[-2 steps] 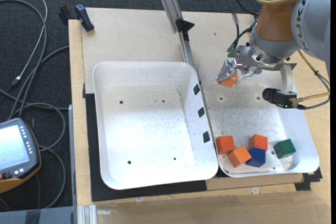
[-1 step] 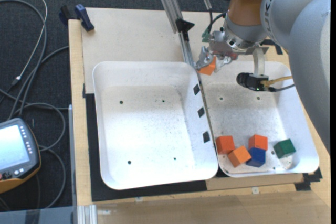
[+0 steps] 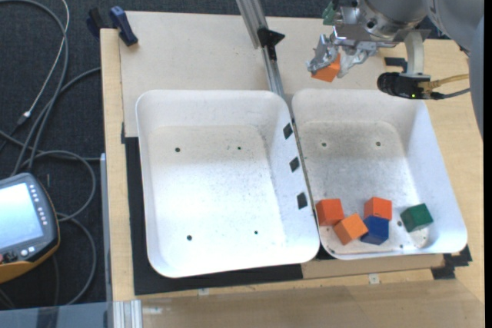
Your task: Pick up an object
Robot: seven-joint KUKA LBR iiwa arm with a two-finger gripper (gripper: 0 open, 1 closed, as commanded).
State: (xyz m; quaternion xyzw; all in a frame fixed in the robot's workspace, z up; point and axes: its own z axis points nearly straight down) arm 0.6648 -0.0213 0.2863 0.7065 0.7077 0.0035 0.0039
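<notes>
Pale bench (image 3: 192,50), hand (image 3: 329,65) clamped on orange block (image 3: 326,72) above right bin (image 3: 430,157).

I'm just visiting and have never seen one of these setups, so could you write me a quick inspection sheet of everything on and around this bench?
Surface: wooden bench bearing two shallow white bins, left bin and right bin, side by side.
Job's things: in the right bin's near end, three orange blocks, a blue block and a green block, bunched together. Another orange block sits between the gripper's fingers.
Clutter: blue clamp at the bench's far left corner; metal rail slanting across the bench.
Grippers: gripper raised above the far edge of the right bin, shut on the orange block.
Cables: loose cables on the floor at left.
Surroundings: dark carpet; handheld control pendant at lower left.
</notes>
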